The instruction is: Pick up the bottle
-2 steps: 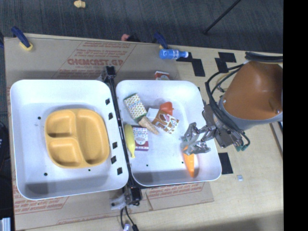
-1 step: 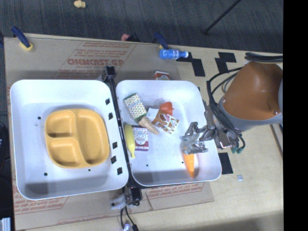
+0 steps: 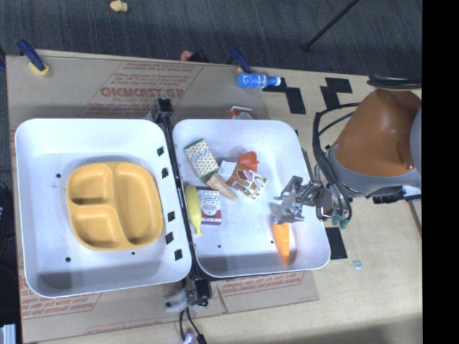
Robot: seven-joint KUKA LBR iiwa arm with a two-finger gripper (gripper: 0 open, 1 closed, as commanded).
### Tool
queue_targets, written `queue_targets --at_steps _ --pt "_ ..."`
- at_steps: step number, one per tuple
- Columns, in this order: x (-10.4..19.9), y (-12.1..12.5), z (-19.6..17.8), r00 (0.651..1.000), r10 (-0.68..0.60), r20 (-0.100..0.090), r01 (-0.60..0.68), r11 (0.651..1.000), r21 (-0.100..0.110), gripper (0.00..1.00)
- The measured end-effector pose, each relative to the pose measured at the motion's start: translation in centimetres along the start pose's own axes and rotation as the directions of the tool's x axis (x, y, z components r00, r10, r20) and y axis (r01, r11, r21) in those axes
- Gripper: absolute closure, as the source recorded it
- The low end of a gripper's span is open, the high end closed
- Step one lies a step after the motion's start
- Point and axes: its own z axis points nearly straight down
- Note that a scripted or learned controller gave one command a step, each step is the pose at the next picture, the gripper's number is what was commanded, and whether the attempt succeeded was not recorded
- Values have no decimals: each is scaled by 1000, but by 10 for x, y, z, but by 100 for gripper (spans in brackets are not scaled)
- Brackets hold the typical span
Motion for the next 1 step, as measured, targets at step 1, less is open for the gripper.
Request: queue_targets --at_steps 1 --pt "9 -4 64 990 -142 -3 142 990 -1 100"
